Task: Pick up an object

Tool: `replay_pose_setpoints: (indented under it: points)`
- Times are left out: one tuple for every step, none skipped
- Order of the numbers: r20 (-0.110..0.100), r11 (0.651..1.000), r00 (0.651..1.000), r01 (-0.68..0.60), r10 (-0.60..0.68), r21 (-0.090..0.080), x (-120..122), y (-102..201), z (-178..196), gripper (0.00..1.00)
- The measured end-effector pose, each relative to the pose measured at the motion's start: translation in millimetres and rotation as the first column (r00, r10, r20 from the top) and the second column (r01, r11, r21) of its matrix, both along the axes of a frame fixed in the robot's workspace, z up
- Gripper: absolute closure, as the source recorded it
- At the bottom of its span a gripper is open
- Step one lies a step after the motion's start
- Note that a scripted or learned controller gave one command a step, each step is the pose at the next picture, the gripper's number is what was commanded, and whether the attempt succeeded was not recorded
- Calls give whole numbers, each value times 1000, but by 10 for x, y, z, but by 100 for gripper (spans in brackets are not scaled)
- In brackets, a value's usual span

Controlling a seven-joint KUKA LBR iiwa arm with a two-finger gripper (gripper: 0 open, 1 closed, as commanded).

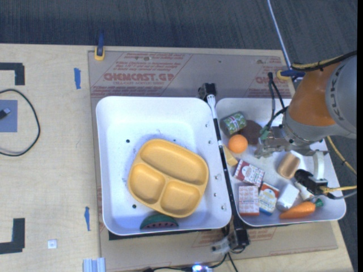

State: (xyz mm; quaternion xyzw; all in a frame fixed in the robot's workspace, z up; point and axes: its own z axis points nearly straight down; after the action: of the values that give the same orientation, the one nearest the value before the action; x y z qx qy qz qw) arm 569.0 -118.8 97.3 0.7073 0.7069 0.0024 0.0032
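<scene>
Over right bin (338, 211): gripper (271, 144), grip state unclear, crowded by orange ball (238, 144), green can (233, 122), cartons (249, 173).

We are reading red print on the brown sheet (187, 72) lying under both bins: "CHEMCAST GP", as best we can make it out, sitting well to the left of the gripper (271, 144) and beyond the left bin. A second red imprint is showing at the sheet's far right corner, just beyond the gripper, but the arm is covering most of it. The small cartons (249, 173) lying just in front of the gripper are bearing red-and-white labels that are too small for us to read.
</scene>
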Motion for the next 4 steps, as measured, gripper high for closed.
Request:
replay_pose_setpoints:
  points:
    - [0,1000,1000,0,0,0,-1,0,-1,0]
    - [-3,1000,1000,0,0,1,-517,256,-110,0]
    - [-2,1000,1000,0,0,1,-877,252,-109,0]
    - [5,1000,1000,-1,1,1,-855,258,-4,100]
